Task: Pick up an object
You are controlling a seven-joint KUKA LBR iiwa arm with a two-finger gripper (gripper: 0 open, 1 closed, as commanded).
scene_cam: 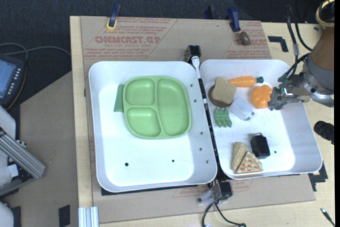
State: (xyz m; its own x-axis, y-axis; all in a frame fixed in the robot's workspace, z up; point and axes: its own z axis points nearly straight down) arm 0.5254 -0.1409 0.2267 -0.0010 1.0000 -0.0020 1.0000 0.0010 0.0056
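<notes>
The right bin [297, 130] holds an orange carrot [242, 81], an orange pepper-like piece [261, 96], a brown bread-like lump [222, 92], a clear small cup [241, 108], a green ridged piece [222, 117], a black block [260, 145] and a pizza slice toy [245, 158]. My gripper [280, 99] hangs at the bin's right side, just right of the orange piece and close to it. Nothing shows between its fingers.
The left bin [106, 130] carries a green divided plate [157, 106]. Blue and yellow clamps [113, 17] hold the cardboard bench top at the back. Cables and the arm body [324, 69] crowd the right edge.
</notes>
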